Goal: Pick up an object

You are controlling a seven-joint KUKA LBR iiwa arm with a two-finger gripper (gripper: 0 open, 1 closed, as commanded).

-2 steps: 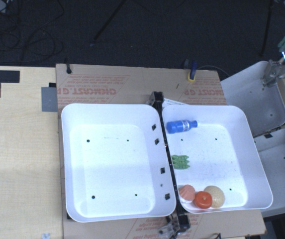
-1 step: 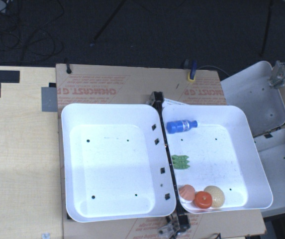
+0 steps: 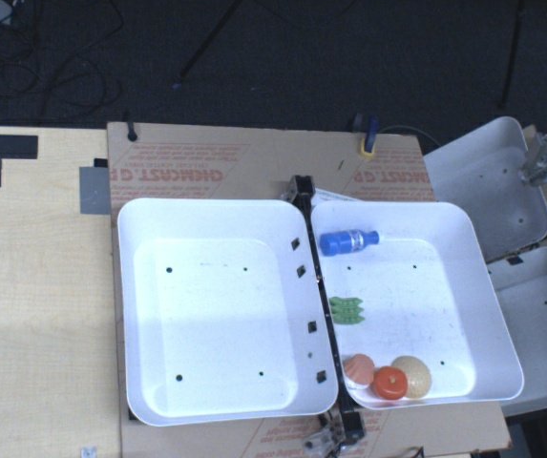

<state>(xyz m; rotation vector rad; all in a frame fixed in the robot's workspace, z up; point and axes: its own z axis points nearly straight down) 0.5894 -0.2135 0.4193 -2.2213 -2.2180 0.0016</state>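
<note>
The right bin (image 3: pixel 464 256) holds several small objects. A blue bottle (image 3: pixel 347 241) lies on its side near the bin's far left corner. A small green object (image 3: pixel 347 310) lies by the left wall at mid depth. In the near left corner, a pinkish piece (image 3: pixel 358 367), a red round object (image 3: pixel 390 383) and a tan round object (image 3: pixel 412 374) sit close together. The left bin (image 3: pixel 139 256) lies beside it.
Both bins rest on a cardboard sheet (image 3: pixel 254 165) over a wooden bench (image 3: pixel 34 284). A black divider with clips (image 3: pixel 313 294) runs between the bins. A grey-white panel (image 3: pixel 493 179) stands at the right, beyond the right bin.
</note>
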